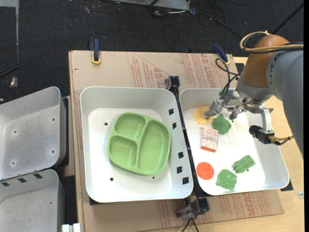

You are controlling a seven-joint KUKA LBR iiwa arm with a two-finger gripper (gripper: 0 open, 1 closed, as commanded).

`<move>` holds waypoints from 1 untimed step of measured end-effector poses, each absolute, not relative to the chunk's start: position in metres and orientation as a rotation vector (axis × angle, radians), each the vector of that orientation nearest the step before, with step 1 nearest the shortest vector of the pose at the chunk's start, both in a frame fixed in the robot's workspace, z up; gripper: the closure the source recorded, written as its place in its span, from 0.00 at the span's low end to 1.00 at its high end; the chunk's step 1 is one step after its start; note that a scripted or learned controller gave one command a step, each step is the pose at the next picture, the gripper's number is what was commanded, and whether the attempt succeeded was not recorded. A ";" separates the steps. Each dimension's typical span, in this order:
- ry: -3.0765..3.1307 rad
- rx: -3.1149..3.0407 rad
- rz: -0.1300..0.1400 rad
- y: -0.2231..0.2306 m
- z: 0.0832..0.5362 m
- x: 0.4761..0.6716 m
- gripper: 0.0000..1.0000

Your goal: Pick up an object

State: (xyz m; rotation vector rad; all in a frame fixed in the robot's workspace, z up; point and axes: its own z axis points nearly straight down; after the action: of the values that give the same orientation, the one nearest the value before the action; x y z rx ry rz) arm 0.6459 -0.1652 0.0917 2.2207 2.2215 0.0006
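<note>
A green, leafy-looking object point(221, 124) is seen in the upper part of the right bin point(275, 166), just below the gripper point(223, 109) and so close to it that contact cannot be ruled out. Whether the fingers are open or closed cannot be told, since their tips merge with the green object and the bin floor, and nothing is plainly seen held between them. A pale yellow flat piece point(201, 115) lies just left of the gripper, near the bin's inner wall. Below the green object, a small white and orange packet point(209, 139) is laid flat. Further down, an orange-red disc point(205, 170) is found near the bin's lower left corner, with a second green object point(226, 179) just beside it to the right and a third green object point(244, 164) slightly above and right of that one. The arm point(275, 76), grey with an orange band, is extended in from the right over the bin's upper edge. In the left bin point(96, 178), a light green divided plate point(140, 143) with three compartments is placed near the middle. Both bins are carried side by side on a brown cardboard-covered surface point(140, 64), to which a clamp point(96, 51) is fixed at the upper left edge.
</note>
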 end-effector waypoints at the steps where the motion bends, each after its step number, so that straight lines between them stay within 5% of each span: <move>1: 2.219 2.215 0.006 -0.165 0.106 0.648 1.00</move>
State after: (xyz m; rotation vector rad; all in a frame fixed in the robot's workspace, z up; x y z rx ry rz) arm 0.6479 -0.1652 0.1062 2.2148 2.2186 0.0064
